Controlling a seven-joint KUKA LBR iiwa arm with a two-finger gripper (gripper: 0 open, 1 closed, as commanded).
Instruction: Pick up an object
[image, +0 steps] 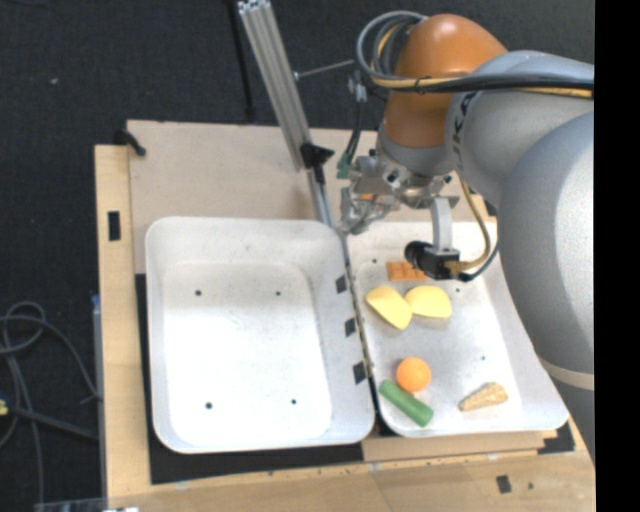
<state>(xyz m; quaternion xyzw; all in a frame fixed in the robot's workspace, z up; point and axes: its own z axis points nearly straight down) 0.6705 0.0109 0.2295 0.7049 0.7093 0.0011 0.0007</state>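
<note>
In the right bin (520, 330) we see two yellow pieces (408, 305) touching, an orange ball (413, 374) just beside a green stick (405, 403), a tan wedge (484, 397) and a small orange block (403, 271). The gripper (357, 215) hangs above that bin's far left corner, near the divider between the bins. We cannot tell how its grasp is set, and the left bin (170, 300) sits alongside on the surface (200, 170)

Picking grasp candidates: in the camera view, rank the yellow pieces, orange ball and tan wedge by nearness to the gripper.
Measured from the gripper, over the right bin's far left corner:
1. Yellow pieces, two touching, mid-bin just below the gripper.
2. Orange ball, lower, beside the green cylinder.
3. Tan wedge, near right corner, farthest.
</note>
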